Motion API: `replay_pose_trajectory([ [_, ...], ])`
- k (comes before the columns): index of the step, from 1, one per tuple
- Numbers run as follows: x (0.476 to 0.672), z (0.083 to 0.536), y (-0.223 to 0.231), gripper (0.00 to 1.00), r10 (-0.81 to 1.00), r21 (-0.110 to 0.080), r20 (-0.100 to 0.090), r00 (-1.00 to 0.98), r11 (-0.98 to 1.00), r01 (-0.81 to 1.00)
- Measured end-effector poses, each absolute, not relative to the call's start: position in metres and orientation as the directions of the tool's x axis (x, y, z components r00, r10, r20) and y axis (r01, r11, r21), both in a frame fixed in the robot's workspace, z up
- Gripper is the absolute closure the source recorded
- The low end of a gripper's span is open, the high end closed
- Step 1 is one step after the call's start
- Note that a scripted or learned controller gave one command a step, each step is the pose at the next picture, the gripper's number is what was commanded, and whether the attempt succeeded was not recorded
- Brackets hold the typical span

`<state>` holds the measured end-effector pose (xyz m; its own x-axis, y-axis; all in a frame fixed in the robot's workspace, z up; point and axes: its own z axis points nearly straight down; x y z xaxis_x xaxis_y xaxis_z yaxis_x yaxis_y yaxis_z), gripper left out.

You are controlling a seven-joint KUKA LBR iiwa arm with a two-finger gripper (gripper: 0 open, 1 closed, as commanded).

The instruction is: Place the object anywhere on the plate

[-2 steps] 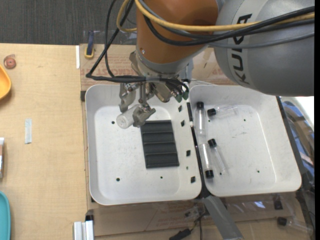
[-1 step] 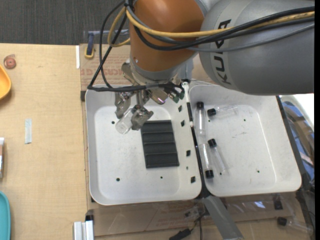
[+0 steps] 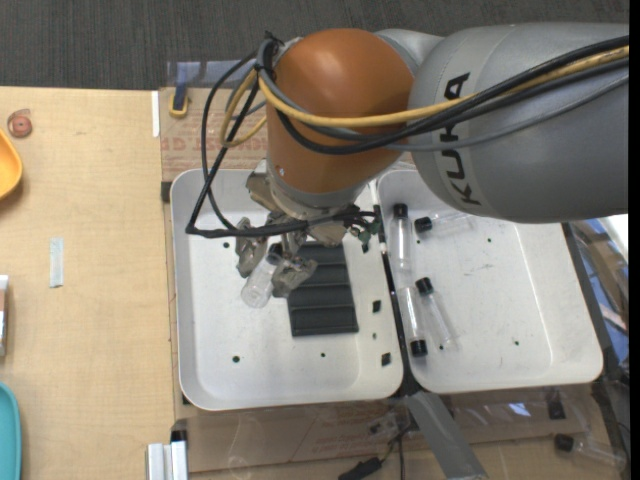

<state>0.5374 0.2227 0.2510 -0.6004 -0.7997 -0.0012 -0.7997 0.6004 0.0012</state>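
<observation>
Item one, my two-finger gripper (image 3: pixel 268 268): low in the left white bin (image 3: pixel 205 368), hanging under my orange wrist band (image 3: pixel 340 108); whether the fingers are parted or closed I cannot tell, since cables and the wrist crowd them. Item two, a small clear plastic tube-like object (image 3: pixel 258 286): at or just beside the fingertips, slightly to the lower left of them, its long axis tilted from upper right to lower left; I cannot say it sits between the fingers. Item three, a black ribbed rectangular block (image 3: pixel 322 290): lying flat on the bin floor immediately right of the gripper, long axis running up and down the view. Item four, the right white bin (image 3: pixel 500 358): clear tubes with black caps (image 3: pixel 412 303) along its left wall, lying lengthwise. Item five, an orange plate edge (image 3: pixel 6 168) at the far left of the wooden bench (image 3: pixel 90 268), well apart from me; my judgement is that carrying would run leftward. Writing: "KUKA" in black on my grey arm (image 3: pixel 450 138).
</observation>
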Motion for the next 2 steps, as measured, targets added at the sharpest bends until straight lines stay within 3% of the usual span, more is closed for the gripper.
replay_pose_trajectory([
  [1, 0.595, 0.229, 0.208, 1.00, -0.922, 0.000, -0.004, -0.386, 0.386, -0.922],
  [2, 0.591, 0.233, 0.219, 1.00, -0.732, 0.001, -0.003, -0.681, 0.681, -0.732],
])
